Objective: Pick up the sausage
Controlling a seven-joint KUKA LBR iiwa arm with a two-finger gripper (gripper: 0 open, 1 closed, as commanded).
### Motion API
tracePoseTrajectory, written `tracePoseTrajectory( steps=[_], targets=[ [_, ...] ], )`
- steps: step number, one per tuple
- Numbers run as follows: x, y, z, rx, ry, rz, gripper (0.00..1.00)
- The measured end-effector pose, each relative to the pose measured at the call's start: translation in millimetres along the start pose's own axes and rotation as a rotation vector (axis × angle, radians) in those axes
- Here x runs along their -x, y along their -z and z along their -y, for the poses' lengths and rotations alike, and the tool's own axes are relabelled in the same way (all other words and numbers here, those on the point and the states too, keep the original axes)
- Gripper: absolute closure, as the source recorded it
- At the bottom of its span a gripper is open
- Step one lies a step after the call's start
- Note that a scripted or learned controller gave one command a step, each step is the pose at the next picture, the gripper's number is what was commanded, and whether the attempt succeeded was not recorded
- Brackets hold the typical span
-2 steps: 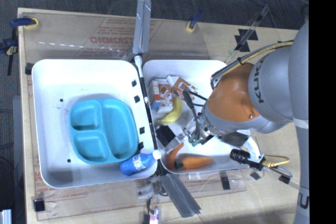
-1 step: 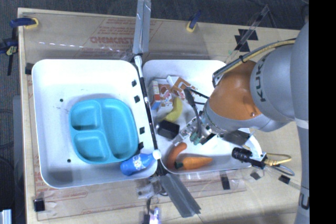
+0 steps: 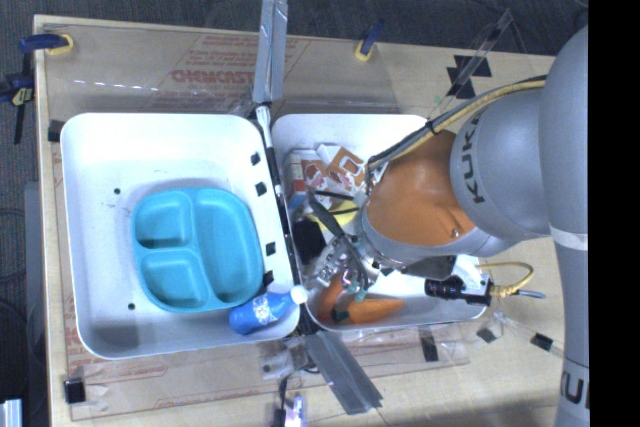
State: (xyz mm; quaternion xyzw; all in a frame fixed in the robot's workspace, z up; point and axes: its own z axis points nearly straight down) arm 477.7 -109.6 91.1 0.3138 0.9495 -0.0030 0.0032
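Gripper (image 3: 338, 277) sits low in the right bin (image 3: 400, 127) just above the orange sausage (image 3: 372, 309); grasp state unreadable, so centre on its middle before closing.

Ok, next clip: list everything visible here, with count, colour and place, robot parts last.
Bins: two, white, side by side on the bench.
Divided tray: one, light blue, in the left bin.
Bottle: one, blue with white cap, lying at the left bin's near right corner.
Carrot-like item: one, orange, along the right bin's near edge.
Mixed clutter: several pieces, too jumbled to identify, in the right bin.
Arm: one, grey with orange band, over the right bin.
Gripper: one, low in the right bin's clutter.
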Motion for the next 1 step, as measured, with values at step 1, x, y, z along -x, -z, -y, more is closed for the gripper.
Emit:
tracePoseTrajectory(
  steps=[1],
  targets=[
    [8.6,4.1,3.5,0.001,-0.008,0.027,0.0]
  ],
)
